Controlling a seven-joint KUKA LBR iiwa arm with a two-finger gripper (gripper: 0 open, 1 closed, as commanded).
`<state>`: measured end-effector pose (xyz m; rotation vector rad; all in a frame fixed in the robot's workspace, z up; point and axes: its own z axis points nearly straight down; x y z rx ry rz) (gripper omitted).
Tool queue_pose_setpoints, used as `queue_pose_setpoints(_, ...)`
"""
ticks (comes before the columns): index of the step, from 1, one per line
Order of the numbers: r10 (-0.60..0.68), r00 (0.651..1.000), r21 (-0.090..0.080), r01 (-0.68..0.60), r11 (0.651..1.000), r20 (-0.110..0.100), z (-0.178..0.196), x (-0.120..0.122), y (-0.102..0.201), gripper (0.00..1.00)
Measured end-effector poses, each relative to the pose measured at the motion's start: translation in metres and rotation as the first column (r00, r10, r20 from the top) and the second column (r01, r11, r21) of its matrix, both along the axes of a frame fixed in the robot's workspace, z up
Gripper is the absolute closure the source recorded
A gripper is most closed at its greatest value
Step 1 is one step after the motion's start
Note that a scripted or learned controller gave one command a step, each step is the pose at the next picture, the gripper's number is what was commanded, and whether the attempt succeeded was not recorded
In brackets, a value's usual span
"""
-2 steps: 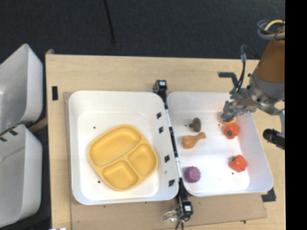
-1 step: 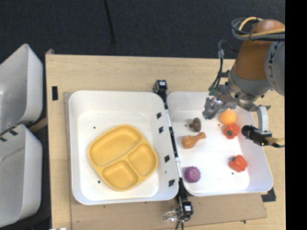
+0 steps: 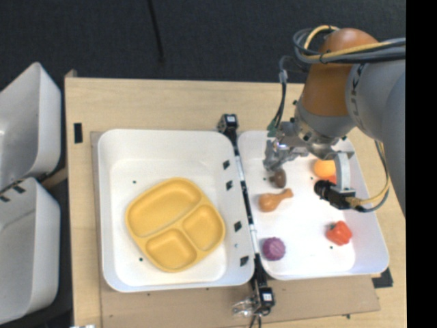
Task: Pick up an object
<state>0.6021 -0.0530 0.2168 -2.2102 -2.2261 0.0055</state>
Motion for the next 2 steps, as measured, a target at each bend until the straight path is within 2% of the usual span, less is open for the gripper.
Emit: queue_pose_setpoints(2, 0.0, 1.0, -0.001, 0.0, 1.0, 0.002, -0.005, 0.017, 0.107, 1.0)
